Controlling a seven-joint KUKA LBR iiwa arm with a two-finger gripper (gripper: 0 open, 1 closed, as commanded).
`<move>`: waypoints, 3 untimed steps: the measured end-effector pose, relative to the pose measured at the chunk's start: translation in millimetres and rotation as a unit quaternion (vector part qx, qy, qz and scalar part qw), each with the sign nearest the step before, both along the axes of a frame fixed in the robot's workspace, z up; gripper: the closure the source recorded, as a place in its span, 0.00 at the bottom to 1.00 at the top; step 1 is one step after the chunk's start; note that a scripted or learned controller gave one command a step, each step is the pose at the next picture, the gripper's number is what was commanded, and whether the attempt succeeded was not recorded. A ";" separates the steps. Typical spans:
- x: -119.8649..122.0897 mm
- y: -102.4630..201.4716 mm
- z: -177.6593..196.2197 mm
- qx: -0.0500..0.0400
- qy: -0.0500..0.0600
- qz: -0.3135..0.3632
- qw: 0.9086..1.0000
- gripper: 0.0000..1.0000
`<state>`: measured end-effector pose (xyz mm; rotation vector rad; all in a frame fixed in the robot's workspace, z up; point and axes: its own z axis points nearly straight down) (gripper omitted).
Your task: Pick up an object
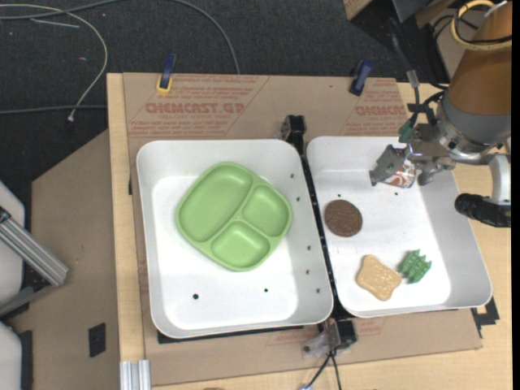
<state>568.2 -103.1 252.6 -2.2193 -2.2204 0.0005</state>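
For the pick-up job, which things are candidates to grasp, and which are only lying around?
Candidates, right bin:
brown round disc
tan toast-shaped piece
green toy
red-and-white item beneath the gripper

Lying around:
green divided plate, left bin
blue clamps
cables

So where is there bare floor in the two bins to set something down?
Left bin: the strip in front of the green plate. Right bin: between brown disc and right wall. Crowded: front, with cracker and green toy; back, under pincer.

Claw (400, 169) over right bin (455, 242) w/ cookie (343, 218)
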 end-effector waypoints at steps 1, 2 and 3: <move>0.1 0.0 0.2 0.000 0.000 0.000 1.000 0.00; -3.7 -5.2 -43.0 0.000 0.001 -0.001 1.000 0.00; -7.2 4.7 -100.9 0.001 0.003 0.000 1.000 0.00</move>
